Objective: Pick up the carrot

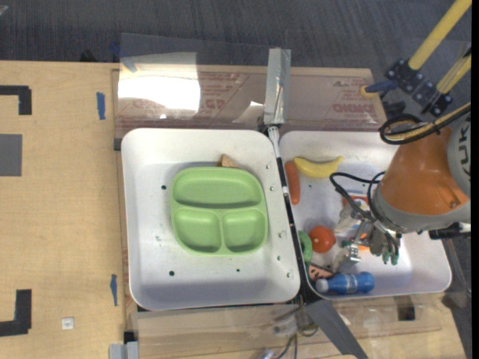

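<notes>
The carrot lies against the right bin's left wall, long axis running top-to-bottom in view, just below-left of the banana, while the gripper hangs to its lower right w/ nothing visibly held; how wide it's open can't be told.

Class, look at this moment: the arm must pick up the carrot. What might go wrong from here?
1. The gripper hangs nearer the red-orange ball than the carrot, so it may grab the wrong thing.
2. The carrot lies along the right bin's left wall, beside the banana; fingers could hit either.
</notes>
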